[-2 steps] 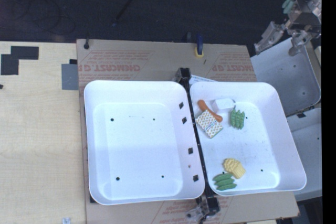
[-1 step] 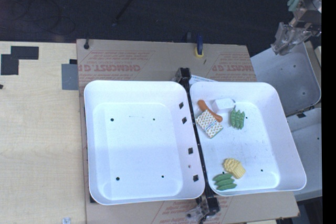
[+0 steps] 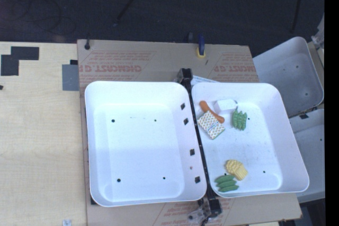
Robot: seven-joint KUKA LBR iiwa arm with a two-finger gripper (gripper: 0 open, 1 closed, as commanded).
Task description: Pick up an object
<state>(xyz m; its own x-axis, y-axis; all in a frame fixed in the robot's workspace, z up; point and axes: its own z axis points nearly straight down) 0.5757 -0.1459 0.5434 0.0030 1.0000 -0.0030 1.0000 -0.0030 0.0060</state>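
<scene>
Behind bins, cardboard sheet [image 3: 137, 63] bears red mirrored lettering, unreadable.

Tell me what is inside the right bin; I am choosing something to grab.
Right bin: orange carrot, white block, checkered packet, green piece, yellow corn, green pea pods. The packet hides part of the carrot.
</scene>
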